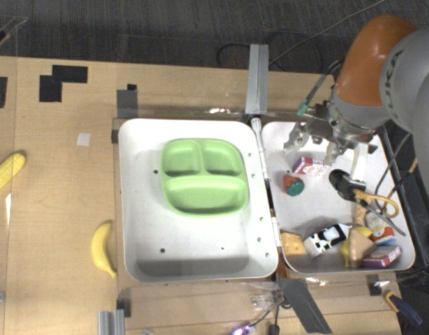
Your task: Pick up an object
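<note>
Your tool hangs over the upper part of the right bin, at the right of the frame, with its two fingers spread wide and nothing between them. Just below the fingertips lies a small pink and white packet, and next to that, a little lower, a strawberry toy with a green top. A black object sits to their right. Most of the clutter is piled along the bottom edge of this bin: a cracker, a black and white toy and a heap of mixed things in the lower right corner.

You look to be in the approach step, not yet gripping. The packet is the nearest candidate; the next move would be to drop straight down so the fingers pass either side of it, then close. Watch the strawberry, which is close enough to get nudged.

The left bin holds a green divided plate; a banana lies on the desk beside it.
</note>
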